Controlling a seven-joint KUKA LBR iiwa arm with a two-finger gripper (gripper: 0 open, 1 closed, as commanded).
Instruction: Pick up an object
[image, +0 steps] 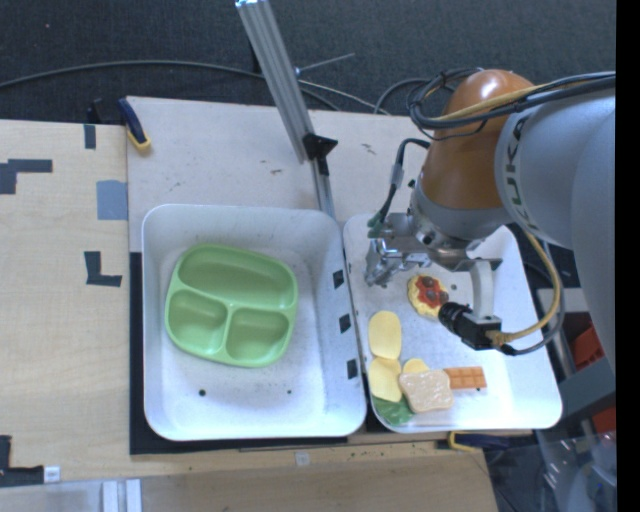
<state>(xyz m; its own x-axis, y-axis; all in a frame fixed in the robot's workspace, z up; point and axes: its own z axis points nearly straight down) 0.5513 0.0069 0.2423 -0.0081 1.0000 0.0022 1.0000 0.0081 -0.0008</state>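
I see toy food in the right bin, below the gripper: a pale yellow oval piece nearest, its long axis running away from the fingers, a round pizza-like piece beside them, then a toast slice and orange wafer (lying crosswise). Whether the fingers are apart, I cannot tell. The green divided plate sits in the left bin.

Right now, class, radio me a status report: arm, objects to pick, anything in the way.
Gripper low over right bin's top left corner, nothing seen held. Toy food clustered below it: pizza piece, yellow pieces, toast. Green tray alone in left bin.
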